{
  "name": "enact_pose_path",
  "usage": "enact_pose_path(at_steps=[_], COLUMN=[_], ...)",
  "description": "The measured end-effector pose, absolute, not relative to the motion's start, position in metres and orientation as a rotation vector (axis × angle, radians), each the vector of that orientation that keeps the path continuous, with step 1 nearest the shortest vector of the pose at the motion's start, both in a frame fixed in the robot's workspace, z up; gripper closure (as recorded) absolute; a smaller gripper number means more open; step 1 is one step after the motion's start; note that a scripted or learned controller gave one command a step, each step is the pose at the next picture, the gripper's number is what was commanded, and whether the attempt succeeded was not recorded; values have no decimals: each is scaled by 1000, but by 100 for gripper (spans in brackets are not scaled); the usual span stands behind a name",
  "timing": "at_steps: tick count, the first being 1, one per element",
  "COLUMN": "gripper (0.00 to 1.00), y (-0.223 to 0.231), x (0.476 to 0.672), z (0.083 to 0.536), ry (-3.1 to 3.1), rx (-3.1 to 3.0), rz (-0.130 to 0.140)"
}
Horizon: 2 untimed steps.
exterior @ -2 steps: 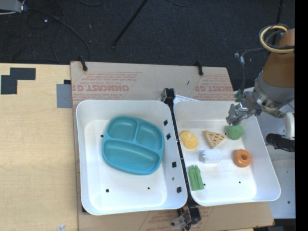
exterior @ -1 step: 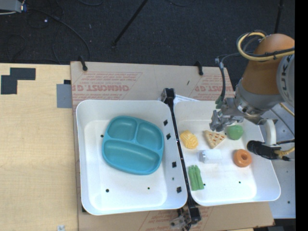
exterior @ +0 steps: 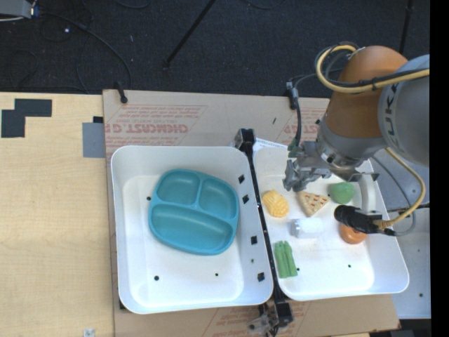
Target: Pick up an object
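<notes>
**A:** Where are the toys to pick up?

**B:** All in the right bin (exterior: 393, 276). One yellow corn (exterior: 275, 204), one pizza slice (exterior: 313, 202), one long green toy (exterior: 285, 258), one round green toy (exterior: 342, 192) and one orange ball (exterior: 352, 235), partly hidden by a black part of the arm. A small pale thing (exterior: 297, 227) is too blurry to name.

**A:** And the gripper (exterior: 295, 180)?

**B:** It hangs just above the corn and pizza. I cannot tell if it is grabbing.

**A:** The left bin (exterior: 133, 286)?

**B:** One blue tray (exterior: 194, 211).
</notes>
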<state>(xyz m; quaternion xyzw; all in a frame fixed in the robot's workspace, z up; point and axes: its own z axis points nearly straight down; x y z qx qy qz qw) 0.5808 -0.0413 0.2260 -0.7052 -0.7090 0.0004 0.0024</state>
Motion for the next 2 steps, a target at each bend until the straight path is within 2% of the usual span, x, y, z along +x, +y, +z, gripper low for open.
enact_pose_path(at_steps=[2], gripper=[100], y=[60], x=[570], z=[219], ry=[-2224], rx=[-2211], rz=[4])
